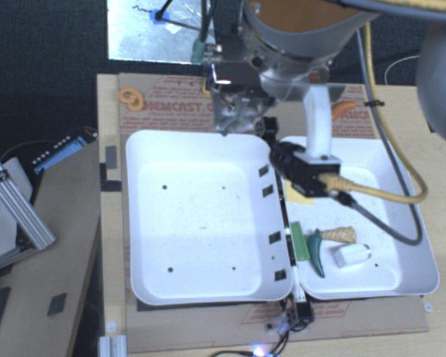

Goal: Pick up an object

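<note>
My gripper (240,117) hangs at the back rim of the left bin (201,222), close to the divide between the two bins, under the arm's broad grey and orange body. The right bin (383,199) holds the objects near its front: a green flat piece (297,244), a dark teal piece (316,262), a tan cone-shaped piece (340,235) and a white block (351,256). A yellow item (300,193) peeks out from under the black cable mount (306,171). The gripper is well behind all of these and touches none of them.
A yellow hose (379,193) and a grey cable (390,233) sweep over the right bin. On the cardboard behind the bins lie an orange ring (131,97) and an orange piece (344,108). Aluminium framing (15,214) stands at the left.
</note>
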Tool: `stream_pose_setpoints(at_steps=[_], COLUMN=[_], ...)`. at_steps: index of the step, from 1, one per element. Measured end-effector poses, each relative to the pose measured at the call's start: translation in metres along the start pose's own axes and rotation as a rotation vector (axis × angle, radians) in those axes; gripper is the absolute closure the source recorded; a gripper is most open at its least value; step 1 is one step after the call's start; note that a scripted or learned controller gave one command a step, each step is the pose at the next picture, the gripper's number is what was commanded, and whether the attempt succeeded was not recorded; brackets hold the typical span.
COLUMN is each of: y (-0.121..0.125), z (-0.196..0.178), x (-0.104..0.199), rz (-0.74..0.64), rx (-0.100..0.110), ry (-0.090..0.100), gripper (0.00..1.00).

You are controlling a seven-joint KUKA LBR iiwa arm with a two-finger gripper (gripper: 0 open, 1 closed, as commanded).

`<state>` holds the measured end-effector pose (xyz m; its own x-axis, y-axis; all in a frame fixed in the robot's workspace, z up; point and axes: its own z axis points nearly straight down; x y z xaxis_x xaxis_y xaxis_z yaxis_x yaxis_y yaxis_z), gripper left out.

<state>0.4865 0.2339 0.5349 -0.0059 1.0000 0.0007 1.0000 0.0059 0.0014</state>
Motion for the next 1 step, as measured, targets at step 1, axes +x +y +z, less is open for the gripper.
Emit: stream_pose_setpoints(at_steps=[1], y=[0.0000], z=[0.0000], x=[0.0000], rz=[0.000], rx=[0.000], ry=[0.000], gripper=[1.00])
